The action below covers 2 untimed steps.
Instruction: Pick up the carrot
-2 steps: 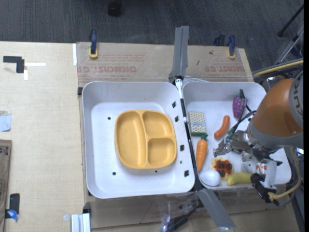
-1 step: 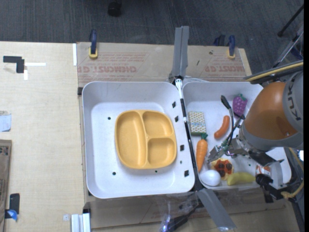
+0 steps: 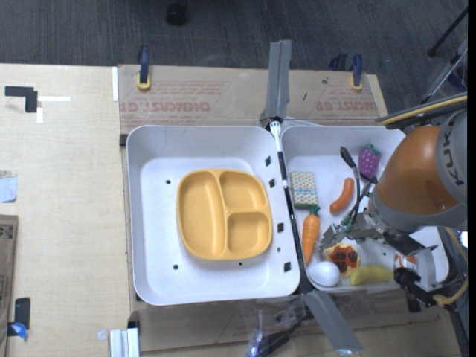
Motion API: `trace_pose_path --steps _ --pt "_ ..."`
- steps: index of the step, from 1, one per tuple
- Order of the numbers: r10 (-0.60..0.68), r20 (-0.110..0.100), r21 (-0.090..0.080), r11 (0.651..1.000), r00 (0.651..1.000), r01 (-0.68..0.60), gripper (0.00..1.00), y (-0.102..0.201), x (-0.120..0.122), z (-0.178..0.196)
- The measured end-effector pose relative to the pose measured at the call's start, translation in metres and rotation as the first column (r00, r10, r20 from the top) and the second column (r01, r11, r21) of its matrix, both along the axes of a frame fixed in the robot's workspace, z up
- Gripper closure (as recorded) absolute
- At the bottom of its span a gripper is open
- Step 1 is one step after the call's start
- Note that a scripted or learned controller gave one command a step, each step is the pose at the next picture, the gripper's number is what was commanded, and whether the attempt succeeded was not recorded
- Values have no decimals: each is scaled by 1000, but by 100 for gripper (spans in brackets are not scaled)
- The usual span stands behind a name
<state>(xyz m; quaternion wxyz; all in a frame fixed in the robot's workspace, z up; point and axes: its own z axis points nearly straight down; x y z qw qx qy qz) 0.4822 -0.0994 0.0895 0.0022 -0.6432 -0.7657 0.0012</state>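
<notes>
Gripper [image 3: 338, 233]: located low in the right bin [image 3: 394, 136], at the end of the arm [image 3: 416, 181], whose orange band and grey body overhang the bin's right half. The tool sits just beside the carrot at roughly its 3 o'clock. Whether it is open or closed cannot be told; the mechanism is dark, small and partly under the wrist. Nothing is seen held in it.

Carrot [image 3: 310, 233]: lying flat on the bin floor, close against the divider wall on the bin's left side. Long axis runs near 12 to 6 o'clock, green top at 12, tapered orange tip at 6. Judgement: the arm's position beside it fits an approach for a grasp across the narrow width, which that axis favours.

Neighbours, outward: a white egg [image 3: 324, 274] just below the carrot's tip at 5 o'clock; a red-and-yellow item [image 3: 343, 257] beside the egg; a yellow piece, probably a banana [image 3: 370, 275], at 4 o'clock. A cracker-like block [image 3: 303, 188] lies just above the green top at 12 o'clock. A sausage [image 3: 342, 195] lies tilted at 1 o'clock, purple grapes [image 3: 369, 161] beyond it.

Judgement: the clutter is tight and the wall is near, leaving little room on the carrot's left side.

Left bin [image 3: 149, 199]: holds a yellow divided plate [image 3: 223, 214], well apart from the work.
</notes>
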Motion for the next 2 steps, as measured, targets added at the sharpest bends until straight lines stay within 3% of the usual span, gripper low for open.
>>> trace_pose_path --steps 1,2 --pt "-4 -3 1 1000 1000 4 100 -1 0 7" --pt "-3 -4 1 1000 1000 3 0 0 0 7"
